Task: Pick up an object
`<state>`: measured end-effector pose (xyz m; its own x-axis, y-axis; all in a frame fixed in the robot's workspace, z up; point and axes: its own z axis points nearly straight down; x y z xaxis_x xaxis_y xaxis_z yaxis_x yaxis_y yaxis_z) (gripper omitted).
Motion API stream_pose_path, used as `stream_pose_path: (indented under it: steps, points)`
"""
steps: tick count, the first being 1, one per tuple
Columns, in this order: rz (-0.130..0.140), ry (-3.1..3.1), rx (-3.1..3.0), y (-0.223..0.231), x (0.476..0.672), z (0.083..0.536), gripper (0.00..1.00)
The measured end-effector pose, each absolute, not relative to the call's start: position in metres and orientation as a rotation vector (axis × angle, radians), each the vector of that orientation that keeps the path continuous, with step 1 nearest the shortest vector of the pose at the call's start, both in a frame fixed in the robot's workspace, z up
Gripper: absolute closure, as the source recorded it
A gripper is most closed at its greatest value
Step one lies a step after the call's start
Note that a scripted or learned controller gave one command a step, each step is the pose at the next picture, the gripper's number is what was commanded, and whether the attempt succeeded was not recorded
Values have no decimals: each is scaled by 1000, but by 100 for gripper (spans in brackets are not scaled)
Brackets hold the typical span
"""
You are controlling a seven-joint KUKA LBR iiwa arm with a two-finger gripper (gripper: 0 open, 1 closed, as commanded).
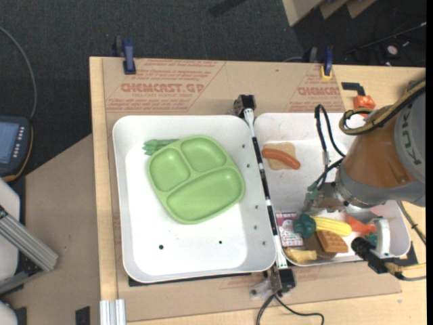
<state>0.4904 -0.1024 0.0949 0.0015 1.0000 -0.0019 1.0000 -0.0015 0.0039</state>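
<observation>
White plastic forms both bins. The left bin (135,202) holds a green divided plate (195,178) tilted across its middle. In the right bin (298,124), a toy hot dog (280,156) lies near the back, well apart from a heap of toy food (321,234) crowded in the front corner, including a yellow corn piece (333,225) and a waffle (330,242). The gripper (323,200) hangs just above that heap, its grip impossible to tell from this angle.
</observation>
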Motion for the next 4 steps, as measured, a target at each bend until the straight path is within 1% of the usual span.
stream_pose_path:
  steps: [1,2,3,4]
  points:
    - [7,2207,2211,-179,559,183,100]
    - [-1,2221,2220,-174,554,176,0]
    - [-1,2231,2218,-93,538,80,0]
    - [-5,2220,2229,-112,476,84,0]
